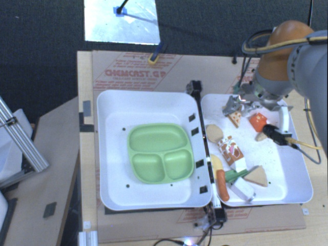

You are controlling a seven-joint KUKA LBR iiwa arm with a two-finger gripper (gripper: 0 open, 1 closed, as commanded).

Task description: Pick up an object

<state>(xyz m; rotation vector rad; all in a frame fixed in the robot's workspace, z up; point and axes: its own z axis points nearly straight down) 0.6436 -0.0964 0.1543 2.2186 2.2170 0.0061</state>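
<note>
Grey metal gripper [233, 106] hangs at the right white plastic bin's [294, 163] far-left corner, touching a small orange cracker-like wedge [236, 119]; its grip cannot be told. The left bin [110, 137] carries 1 glossy green 3-compartment tray [159, 152].

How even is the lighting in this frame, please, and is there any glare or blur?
Camera view: glare washes out the shiny sheet at the top; the white bins are bright and evenly lit, with faint shadows; the green tray is sharp; the small items by the gripper look slightly soft.
</note>
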